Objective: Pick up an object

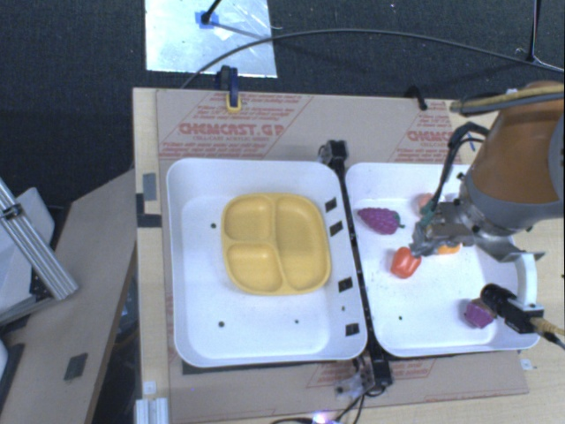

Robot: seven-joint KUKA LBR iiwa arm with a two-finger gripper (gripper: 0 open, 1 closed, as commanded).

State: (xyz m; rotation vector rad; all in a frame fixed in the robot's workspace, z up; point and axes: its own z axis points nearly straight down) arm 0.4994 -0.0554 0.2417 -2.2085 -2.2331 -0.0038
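I am positioning my claw (424,244), grip state indeterminable, just beside the red-orange pepper (405,262) in the right bin (388,329), advising centred, vertical descent before closing.

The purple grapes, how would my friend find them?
Look at the right white bin, then at its upper left part, near the divider between the two bins. The purple grapes lie there, above the red-orange pepper. They are bumpy and lumpy, unlike the smaller, smooth purple piece at the bin's lower right.
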